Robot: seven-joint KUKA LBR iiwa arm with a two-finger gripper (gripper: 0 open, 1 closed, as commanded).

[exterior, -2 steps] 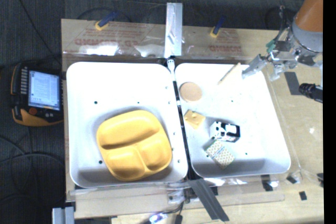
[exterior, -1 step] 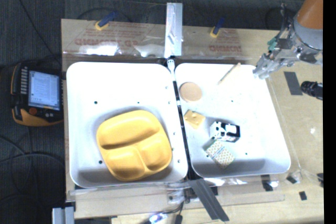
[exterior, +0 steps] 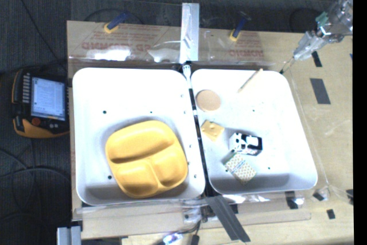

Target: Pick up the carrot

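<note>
Wooden bench with two white bins side by side. Nothing lifted yet; entire pick outstanding. Pincer poised over the bench beyond the right bin's far corner, opening impossible to tell. Presumed carrot, a thin pale stick, lying slantwise inside that bin near the far wall, well apart from pincer.

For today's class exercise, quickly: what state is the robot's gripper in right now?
Gripper: up at the top right, outside the right bin, nothing between its tips; open or closed cannot be told.

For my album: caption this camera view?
Gripper hovers beyond right bin; yellow tray fills left bin.
</note>
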